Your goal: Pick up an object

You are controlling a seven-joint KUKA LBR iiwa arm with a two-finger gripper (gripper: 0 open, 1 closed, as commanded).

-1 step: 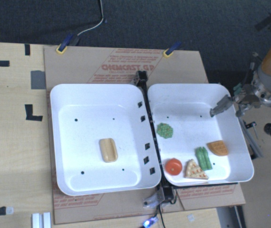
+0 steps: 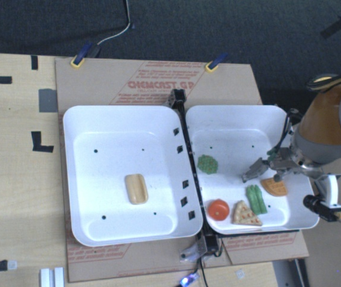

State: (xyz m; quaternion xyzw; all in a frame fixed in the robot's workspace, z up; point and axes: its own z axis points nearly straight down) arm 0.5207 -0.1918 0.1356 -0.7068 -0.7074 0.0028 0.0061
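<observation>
Green pickle (image 2: 255, 198) just below gripper (image 2: 255, 171) | right bin (image 2: 230, 119) | apparently apart | gripper grip state: cannot tell

The worktop (image 2: 15, 178) is light wood with black angular marks along its left side. A brown cardboard sheet (image 2: 158, 79) with red printing lies flat on it, held at its far edge by two blue-and-yellow clamps (image 2: 82, 55). Two shallow white bins sit side by side on the cardboard, the left bin (image 2: 75, 130) touching the right bin (image 2: 230, 115) along a black-clipped seam.
</observation>
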